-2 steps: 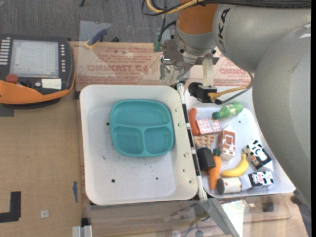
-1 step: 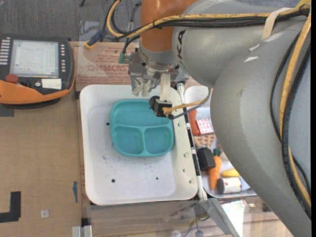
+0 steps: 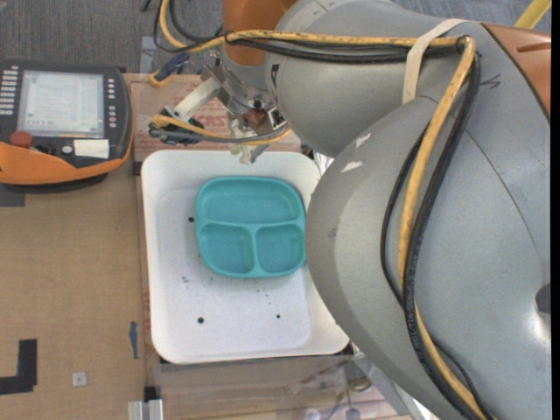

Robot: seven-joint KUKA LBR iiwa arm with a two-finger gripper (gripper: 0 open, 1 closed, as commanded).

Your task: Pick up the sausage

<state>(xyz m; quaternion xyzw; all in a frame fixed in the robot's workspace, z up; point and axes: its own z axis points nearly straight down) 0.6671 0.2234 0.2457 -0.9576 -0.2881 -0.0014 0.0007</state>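
Looking down from my remote station, I see the grey arm (image 3: 420, 191) reaching in from the right, covering the right bin. Its pincer (image 3: 248, 150) hangs over the far rim of the left white bin (image 3: 166, 261); I cannot tell how it is set. A teal divided plate (image 3: 251, 227) lies in that bin. I cannot make out the sausage. A control pendant (image 3: 61, 121) rests on the worktop's far left.

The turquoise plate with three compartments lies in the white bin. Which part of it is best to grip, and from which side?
Probably the raised rim at the plate's far edge, coming straight down. The plate lies flat in the bin and looks too wide to span, so the thin rim suits best. That edge is nearest the gripper.
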